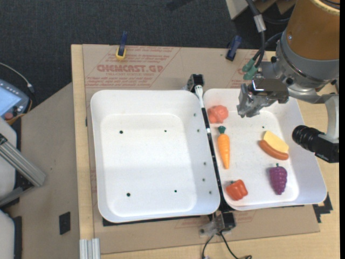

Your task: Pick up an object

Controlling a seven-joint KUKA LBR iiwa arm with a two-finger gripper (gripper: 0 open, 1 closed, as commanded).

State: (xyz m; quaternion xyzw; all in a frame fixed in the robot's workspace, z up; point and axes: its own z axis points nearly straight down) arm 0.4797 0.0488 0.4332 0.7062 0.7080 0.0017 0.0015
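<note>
Gripper (249,110), its state impossible to tell, hovers over the right bin (307,190), just right of a pink toy (218,113), with a carrot (223,149), sandwich (274,145), grapes (278,178) and pepper (236,189) nearer the camera.

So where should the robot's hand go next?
Probably left and down a little, onto the pink toy. The pincer hangs above the right bin, holding nothing, and that toy is the nearest one, with bare floor around it.
</note>
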